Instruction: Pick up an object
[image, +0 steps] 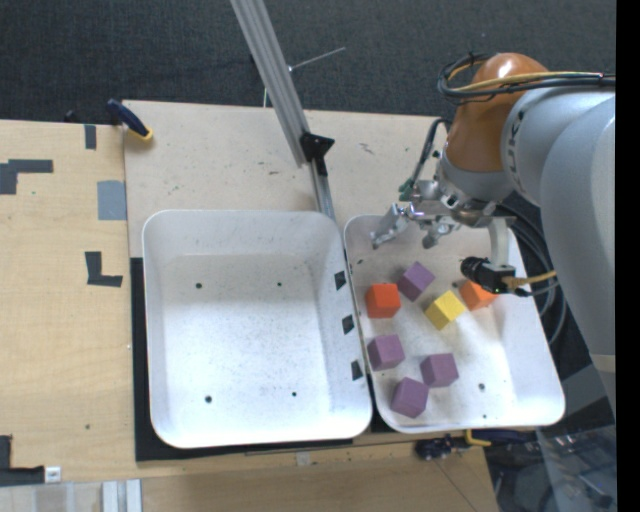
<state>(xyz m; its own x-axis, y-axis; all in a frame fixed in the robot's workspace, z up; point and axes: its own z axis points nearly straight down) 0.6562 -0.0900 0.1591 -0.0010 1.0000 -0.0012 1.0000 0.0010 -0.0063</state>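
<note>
While holding the hand spread open and empty over the far end of the right bin, just beyond the orange cube, hovers uncommitted to any block. Could take the orange cube itself, the purple block just right of it and behind, or the yellow block further right. Risks coming down on top of a crowded neighbour instead of straddling one block, knocking it aside and closing on air, or catching the bin wall just left of the orange cube.

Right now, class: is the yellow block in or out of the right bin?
In. The yellow block lies on the right bin's floor, among purple blocks.
</note>
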